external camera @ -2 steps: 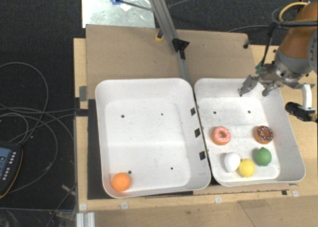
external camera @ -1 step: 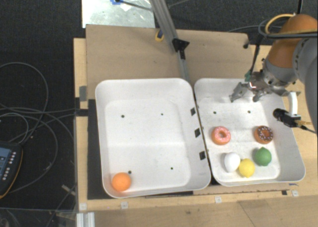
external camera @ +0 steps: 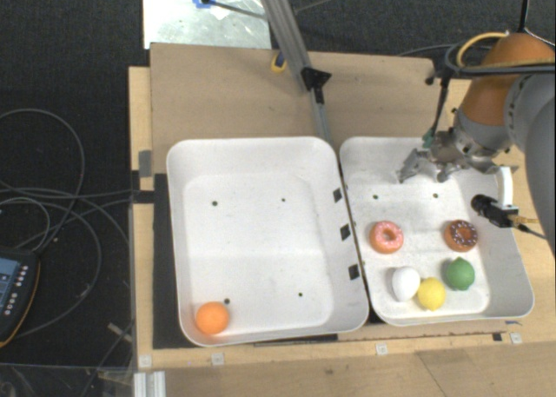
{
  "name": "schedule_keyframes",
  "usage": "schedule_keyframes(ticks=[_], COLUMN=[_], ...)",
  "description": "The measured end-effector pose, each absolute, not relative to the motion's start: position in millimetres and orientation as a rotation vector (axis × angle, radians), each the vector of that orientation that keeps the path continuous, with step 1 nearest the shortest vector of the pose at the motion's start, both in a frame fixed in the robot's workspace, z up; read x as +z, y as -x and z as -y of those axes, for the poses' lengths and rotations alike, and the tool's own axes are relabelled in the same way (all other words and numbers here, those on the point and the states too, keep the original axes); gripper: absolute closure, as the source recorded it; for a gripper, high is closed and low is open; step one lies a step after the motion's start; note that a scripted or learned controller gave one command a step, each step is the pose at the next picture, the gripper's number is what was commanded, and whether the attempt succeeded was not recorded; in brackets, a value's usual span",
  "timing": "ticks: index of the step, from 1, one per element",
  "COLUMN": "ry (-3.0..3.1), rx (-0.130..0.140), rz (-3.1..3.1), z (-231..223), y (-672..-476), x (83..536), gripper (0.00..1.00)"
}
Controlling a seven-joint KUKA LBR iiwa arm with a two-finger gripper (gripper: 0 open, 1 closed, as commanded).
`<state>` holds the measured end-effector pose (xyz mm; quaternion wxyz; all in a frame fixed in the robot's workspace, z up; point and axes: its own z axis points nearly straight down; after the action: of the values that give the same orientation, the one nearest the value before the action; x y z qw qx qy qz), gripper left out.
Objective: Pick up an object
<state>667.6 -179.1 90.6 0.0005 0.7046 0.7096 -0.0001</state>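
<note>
Right bin (external camera: pixel 504 295) holds five small objects, all round or ring-shaped, so none has a clear long axis or pointing direction. Count: two donuts, one white ball, one lemon, one green ball. Pink donut (external camera: pixel 387 237) lies flat, hole up, near the bin's left wall. Brown donut (external camera: pixel 461 235) also flat, sprinkled top, toward the right wall. Along the near edge, a row: white ball (external camera: pixel 405 283), lemon (external camera: pixel 431 294) just beside it, green ball (external camera: pixel 459 274) just beside the lemon. All look like smooth, moulded toy food.

Gripper (external camera: pixel 424 171) sits over the far part of the right bin, well apart from the objects. Fingers are spread apart, nothing between them. Arm (external camera: pixel 499 95) grey with an orange band, entering from the right.

Left bin (external camera: pixel 187 161): one orange ball (external camera: pixel 212 318) in the near-left corner. Both bins white, shallow, rounded corners, on a brown bench (external camera: pixel 226 91)
</note>
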Motion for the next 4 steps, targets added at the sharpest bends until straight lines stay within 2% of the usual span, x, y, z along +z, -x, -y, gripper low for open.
schedule_keyframes(ticks=[1, 3, 4], ry=[-2.205, -2.207, -2.210], rx=[0.002, 0.008, 0.006], rz=[-2.229, -2.224, -2.224], z=[180, 175, 176], y=[-669.2, -670.6, -672.0], x=[104, 224, 262], gripper=[1.00, 1.00, 1.00])
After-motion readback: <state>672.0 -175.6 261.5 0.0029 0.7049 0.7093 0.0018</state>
